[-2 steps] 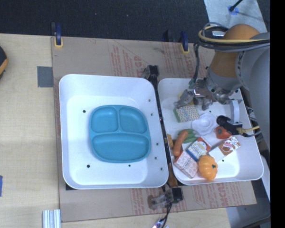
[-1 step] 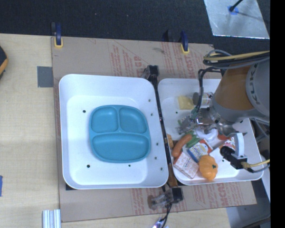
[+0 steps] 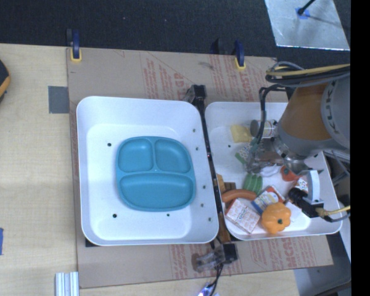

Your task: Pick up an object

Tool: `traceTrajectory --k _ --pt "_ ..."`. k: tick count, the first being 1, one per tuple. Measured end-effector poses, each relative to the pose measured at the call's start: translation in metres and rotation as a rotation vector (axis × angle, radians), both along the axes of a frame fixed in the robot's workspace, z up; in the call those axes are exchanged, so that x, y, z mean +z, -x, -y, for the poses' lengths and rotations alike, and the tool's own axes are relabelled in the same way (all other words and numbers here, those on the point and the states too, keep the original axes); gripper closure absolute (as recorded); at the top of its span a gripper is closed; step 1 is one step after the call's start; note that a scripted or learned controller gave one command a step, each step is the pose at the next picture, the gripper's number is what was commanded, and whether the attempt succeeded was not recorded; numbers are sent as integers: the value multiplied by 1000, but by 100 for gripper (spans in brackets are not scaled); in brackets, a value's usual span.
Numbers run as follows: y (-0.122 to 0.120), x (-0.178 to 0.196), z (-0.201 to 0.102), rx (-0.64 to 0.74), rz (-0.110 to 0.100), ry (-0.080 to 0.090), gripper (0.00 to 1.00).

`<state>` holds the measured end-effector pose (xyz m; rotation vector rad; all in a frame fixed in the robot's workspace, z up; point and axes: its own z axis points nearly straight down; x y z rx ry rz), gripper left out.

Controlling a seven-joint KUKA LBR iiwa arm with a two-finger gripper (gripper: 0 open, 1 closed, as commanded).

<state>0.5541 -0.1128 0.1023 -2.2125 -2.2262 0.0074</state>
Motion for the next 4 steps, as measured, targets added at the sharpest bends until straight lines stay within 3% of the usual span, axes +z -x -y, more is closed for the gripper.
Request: traceTrajectory --k 1,2,3,4 --pt "0 0 0 1 0 0 0" --pt "33 -11 23 -4 -2 -2 0" --pt "31 0 23 0 0 -1 100" --pt "42 70 0 -1 4 -2 100"
